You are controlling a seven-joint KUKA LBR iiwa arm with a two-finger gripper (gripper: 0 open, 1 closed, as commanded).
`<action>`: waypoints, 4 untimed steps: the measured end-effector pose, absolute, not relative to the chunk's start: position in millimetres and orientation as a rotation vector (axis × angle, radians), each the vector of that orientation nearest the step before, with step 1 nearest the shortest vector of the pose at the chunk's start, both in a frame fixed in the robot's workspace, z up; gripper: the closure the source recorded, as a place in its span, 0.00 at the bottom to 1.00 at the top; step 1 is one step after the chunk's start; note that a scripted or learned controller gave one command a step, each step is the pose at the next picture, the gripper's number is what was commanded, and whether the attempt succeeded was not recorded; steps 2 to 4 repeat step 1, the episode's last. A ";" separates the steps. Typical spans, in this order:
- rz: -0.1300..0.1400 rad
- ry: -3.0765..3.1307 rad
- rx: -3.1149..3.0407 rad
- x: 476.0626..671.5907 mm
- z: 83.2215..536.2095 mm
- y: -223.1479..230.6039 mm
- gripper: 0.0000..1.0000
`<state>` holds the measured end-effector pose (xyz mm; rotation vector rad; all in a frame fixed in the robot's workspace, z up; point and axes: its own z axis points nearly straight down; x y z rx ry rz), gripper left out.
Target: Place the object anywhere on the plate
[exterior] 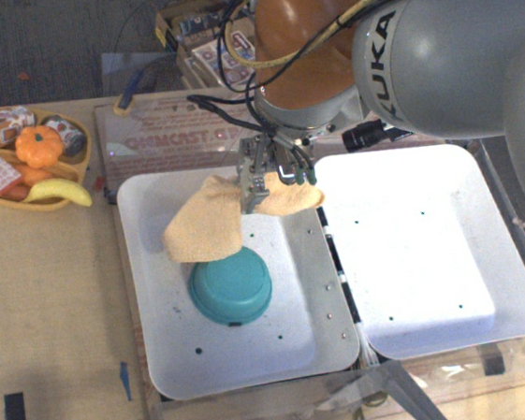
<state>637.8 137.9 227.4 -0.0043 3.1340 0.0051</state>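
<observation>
Left bin point(166, 356) — tan cloth point(203, 225) in hand point(269, 180), draped onto teal plate point(234, 290).

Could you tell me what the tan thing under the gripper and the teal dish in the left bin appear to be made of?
Tan cloth: apparently soft fabric, matte, lying draped and folded with a limp edge. Teal dish: probably plastic, smooth and evenly coloured with a slight sheen; ceramic cannot be ruled out.

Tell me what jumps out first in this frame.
The big grey KUKA arm with its orange band fills the top right, its pincer at the top of the left bin. There a tan cloth hangs from it, draping over a teal plate.
</observation>
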 end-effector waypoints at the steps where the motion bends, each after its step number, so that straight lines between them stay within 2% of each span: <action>1: 0.005 3.133 -0.004 638.1 228.2 137.8 0.00; 4: 0.005 3.133 -0.004 638.1 228.2 137.8 0.00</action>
